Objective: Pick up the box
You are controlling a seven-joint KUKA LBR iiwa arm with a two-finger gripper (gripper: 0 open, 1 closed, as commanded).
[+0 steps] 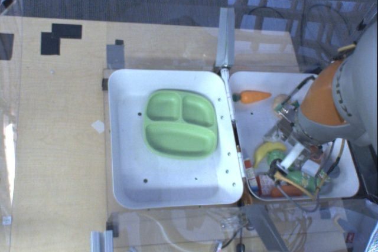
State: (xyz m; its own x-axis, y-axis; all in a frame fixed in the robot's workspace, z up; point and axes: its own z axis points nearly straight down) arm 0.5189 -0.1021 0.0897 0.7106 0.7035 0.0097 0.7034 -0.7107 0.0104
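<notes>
Camera view | gripper (282, 167) low in right bin (260, 112) clutter, grip state unreadable | box (269, 185) beside banana (267, 152) | risk: grabs banana instead

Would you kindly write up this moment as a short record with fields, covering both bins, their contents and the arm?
left bin: holds a green divided plate, lying flat near its middle
right bin: holds a carrot near the far edge, a banana and a cluttered pile at the near edge
box: reddish, low in the pile, partly covered
arm: reaches in from the right, over the right bin
hand: down among the pile, beside the banana; grasp unclear
</notes>
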